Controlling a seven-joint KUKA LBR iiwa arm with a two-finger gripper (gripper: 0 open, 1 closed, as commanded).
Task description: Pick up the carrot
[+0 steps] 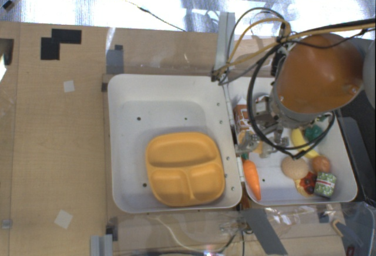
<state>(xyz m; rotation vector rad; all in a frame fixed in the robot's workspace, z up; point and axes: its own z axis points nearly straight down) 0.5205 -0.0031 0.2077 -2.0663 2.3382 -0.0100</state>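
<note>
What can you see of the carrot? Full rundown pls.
The carrot is bright orange, smooth and glossy, like a plastic toy, tapering from a broad top to a blunt point. It lies flat in the right bin, against that bin's left wall near the front corner, broad end toward the arm, point toward the front rim. The gripper sits just above its broad end; contact cannot be judged. Nothing else touches it visibly.
</note>
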